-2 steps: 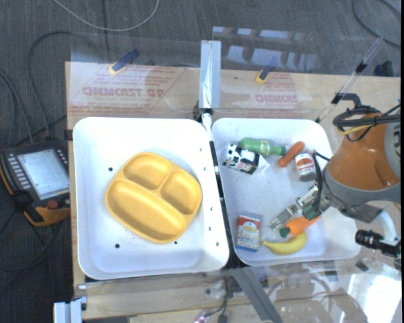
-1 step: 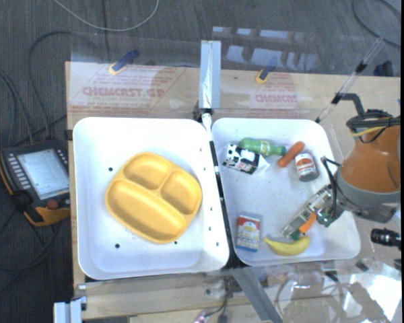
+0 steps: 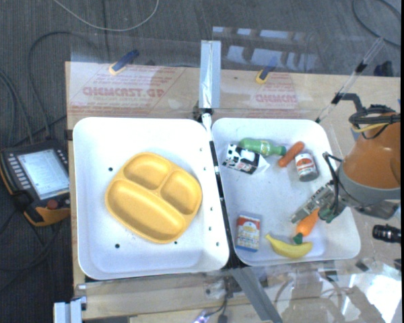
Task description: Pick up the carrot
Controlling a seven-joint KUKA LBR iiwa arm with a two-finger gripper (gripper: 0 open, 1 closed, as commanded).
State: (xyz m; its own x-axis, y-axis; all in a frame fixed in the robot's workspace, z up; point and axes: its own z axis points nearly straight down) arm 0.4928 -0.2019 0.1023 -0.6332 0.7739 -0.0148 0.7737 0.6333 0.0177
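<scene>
Banana [image 3: 289,246] beside carrot [image 3: 308,223] (touching)

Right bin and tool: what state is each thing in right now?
tool: low in the right bin, at the carrot
carrot: lying tilted under the tool
banana: lying flat
green bottle: on its side
can: tipped over
small carton: lying flat
yellow divided plate: upright, left bin

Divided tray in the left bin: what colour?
Yellow, the divided tray; camera view shows it plainly.
</scene>
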